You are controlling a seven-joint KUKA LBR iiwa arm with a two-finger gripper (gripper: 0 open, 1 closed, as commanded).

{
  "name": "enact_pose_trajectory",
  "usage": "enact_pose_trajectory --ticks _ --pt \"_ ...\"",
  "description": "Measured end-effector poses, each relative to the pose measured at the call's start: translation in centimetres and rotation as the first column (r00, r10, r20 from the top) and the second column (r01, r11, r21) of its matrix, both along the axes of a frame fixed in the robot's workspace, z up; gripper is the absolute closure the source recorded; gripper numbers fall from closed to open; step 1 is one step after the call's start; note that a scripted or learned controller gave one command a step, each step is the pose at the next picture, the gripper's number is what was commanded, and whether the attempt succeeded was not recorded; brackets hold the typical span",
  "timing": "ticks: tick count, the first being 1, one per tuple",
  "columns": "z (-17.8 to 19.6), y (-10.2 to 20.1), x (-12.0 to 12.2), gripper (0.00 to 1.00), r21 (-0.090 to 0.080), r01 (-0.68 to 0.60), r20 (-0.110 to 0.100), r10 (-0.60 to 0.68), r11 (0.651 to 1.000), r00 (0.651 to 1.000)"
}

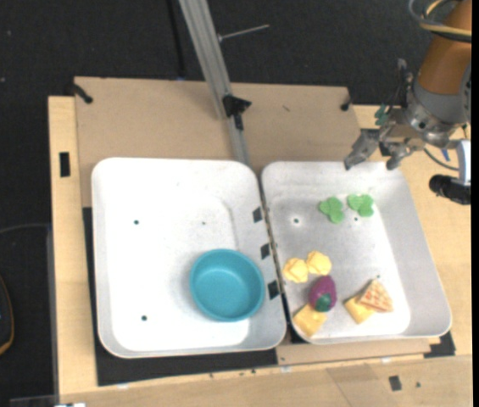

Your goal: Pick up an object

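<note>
Tan surface [69, 227] carries your two bins. Nearest in the right bin [409, 227] sit the cheese wedges [341, 310] and the purple fruit [322, 293]; beyond the fruit lie yellow pieces [307, 266], then green leaves [346, 207]. Past the leaves your gripper [373, 158] hangs released, grasping nothing. You're approaching; next, descend onto the leaves.

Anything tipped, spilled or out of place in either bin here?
Nothing stands out. The blue bowl sits upright in the left bin; the toy food pieces lie loose inside the right bin, none over its rim.
</note>
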State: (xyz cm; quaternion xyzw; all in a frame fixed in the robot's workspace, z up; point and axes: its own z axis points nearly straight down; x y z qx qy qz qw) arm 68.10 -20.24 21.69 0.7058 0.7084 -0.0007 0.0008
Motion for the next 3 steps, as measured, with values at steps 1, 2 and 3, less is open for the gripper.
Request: enact_pose_trajectory --ticks 1,2,3 --pt "0.0 0.0 0.0 0.0 -0.001 -0.001 -0.001 0.001 1.0 1.0" --pt "-6.1 -0.6 0.2 0.0 0.0 0.002 -0.004 -0.002 1.0 1.0" --pt "-11.4 -0.7 0.1 0.0 0.0 -0.002 -0.003 0.002 1.0 1.0"
